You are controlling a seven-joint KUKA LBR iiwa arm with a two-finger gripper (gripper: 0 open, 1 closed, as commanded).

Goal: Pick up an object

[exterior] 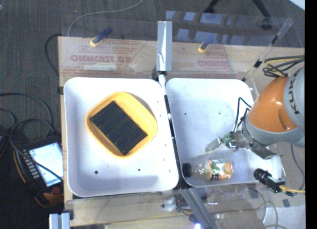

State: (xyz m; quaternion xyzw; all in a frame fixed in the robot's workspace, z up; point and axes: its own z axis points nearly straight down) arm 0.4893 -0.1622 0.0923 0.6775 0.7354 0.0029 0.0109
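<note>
- Bottle (212, 169), a small clear plastic one with a dark cap and an orange label, lies on its side in the right bin (198, 104), close against that bin's front wall and a little toward its front-left corner.
- Its long axis runs along the front wall, cap toward the divider between the two bins, base toward the right wall.
- Gripper (221, 143) hangs just behind the bottle, toward the middle of the right bin, under the orange-banded wrist that comes in over the right wall.
- Whether its fingers are spread or closed cannot be told; nothing can be seen held in them.
- As a judgement, the coming move turns on a short shift toward the front wall, with the fingers set across the bottle's length.
- Farther off, in the left bin (74, 104), a yellow dish (97, 110) with a dark square pad (119, 127) sits near the middle, well apart from the arm.
</note>
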